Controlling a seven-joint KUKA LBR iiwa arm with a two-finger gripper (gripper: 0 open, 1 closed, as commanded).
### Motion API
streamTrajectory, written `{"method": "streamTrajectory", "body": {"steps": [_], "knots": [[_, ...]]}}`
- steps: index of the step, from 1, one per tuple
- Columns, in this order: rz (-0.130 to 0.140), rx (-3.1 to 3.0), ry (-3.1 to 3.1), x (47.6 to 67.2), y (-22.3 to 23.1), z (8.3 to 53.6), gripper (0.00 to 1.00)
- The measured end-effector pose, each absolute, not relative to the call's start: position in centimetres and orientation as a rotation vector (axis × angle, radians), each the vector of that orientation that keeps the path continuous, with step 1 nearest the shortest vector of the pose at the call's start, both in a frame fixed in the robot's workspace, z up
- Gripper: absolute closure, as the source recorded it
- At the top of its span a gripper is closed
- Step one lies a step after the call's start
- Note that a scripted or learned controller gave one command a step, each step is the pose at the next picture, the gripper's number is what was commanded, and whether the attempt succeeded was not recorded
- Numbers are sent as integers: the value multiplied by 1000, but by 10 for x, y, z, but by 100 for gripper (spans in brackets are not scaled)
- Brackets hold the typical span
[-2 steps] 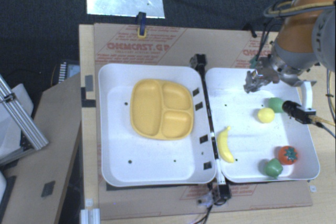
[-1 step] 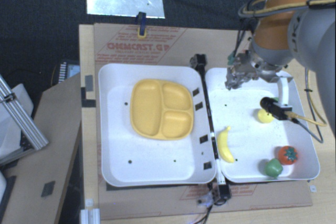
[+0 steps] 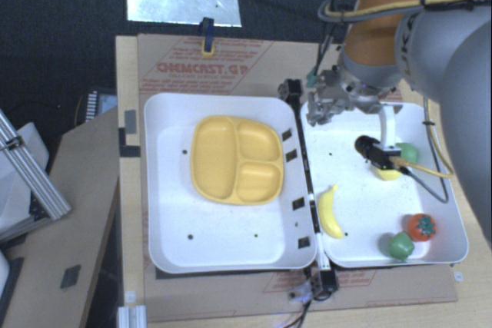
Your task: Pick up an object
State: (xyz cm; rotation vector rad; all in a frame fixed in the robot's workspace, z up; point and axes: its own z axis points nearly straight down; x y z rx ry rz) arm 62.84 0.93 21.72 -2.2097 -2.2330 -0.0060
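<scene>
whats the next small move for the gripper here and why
Probably shift the gripper toward the near side, over the banana. The gripper sits above bare floor at the far left corner of the right bin, and the banana lies alone by that bin's left wall, apart from the tomato.

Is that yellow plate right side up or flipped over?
Right side up: the yellow plate lies flat in the left bin, its three hollow compartments and raised dividers facing the camera.

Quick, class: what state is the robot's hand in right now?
Hand: open or closed cannot be told; it hangs over the far left corner of the right bin.
</scene>
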Motion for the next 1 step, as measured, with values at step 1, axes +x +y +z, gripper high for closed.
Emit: {"method": "streamTrajectory", "body": {"steps": [1], "knots": [[-7, -2210, -2233, 635, 63, 230, 100]]}}
